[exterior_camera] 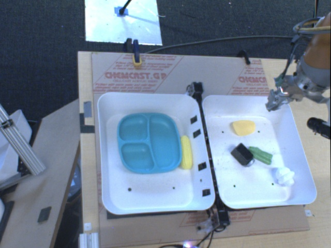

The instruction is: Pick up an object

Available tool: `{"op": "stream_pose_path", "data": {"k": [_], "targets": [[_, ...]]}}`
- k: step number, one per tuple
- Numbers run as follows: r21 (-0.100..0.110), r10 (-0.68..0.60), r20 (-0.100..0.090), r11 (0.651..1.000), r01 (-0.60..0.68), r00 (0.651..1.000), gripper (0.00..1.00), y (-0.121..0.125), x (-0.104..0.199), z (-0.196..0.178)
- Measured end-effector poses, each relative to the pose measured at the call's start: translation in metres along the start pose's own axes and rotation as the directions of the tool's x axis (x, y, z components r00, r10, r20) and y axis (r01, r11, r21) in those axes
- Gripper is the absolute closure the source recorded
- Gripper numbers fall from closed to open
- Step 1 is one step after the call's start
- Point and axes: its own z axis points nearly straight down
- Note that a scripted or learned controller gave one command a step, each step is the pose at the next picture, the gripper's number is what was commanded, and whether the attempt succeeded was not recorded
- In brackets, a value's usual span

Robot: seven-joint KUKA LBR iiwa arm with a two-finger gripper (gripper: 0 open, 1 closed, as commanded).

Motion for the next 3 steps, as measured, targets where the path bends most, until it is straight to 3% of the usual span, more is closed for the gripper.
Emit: {"op": "stream_pose_path", "data": {"k": [3], "targets": [[0.001, -0.003, -0.003, 1.000, 0.003, 1.000, 1.00, -0.015, 0.162, -0.004]]}}
